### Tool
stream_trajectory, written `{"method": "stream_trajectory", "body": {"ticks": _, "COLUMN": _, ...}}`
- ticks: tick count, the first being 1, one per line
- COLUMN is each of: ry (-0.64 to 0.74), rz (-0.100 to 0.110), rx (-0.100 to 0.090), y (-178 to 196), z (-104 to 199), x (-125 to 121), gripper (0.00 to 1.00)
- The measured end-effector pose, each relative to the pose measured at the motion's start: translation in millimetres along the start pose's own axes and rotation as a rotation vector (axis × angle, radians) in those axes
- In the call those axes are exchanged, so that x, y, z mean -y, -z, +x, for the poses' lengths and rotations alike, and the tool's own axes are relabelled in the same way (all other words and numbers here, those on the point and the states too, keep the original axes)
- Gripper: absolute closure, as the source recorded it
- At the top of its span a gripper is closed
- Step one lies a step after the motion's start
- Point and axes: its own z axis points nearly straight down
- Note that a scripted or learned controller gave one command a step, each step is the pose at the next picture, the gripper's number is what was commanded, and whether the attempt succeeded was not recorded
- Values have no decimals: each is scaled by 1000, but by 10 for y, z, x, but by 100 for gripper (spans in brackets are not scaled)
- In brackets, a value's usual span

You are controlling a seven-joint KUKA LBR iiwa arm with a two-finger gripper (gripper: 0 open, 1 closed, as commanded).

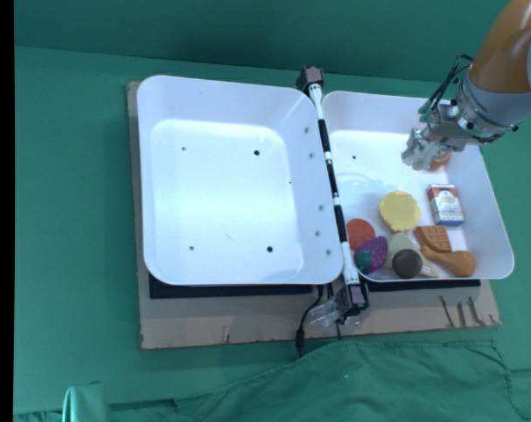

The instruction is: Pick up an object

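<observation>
While the arm reaches in from the right, its gripper hangs over the far part of the right bin — you cannot tell from this angle how the jaws stand.

You'll see a small orange-red thing just beside the gripper, partly hidden by it, and nothing shows whether it is gripped. Nearer to you the toys lie clustered in the right bin's near half: a small red and white box at the right, a yellow round piece, a waffle, a drumstick, a brown ball, a purple piece and a red piece by the divider — all well apart from the left bin.
</observation>
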Motion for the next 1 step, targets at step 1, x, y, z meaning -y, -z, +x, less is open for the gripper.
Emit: {"method": "stream_trajectory", "body": {"ticks": 1, "ry": 1, "rz": -2, "rx": 0, "y": 665, "z": -22, "x": 20, "gripper": 100}}
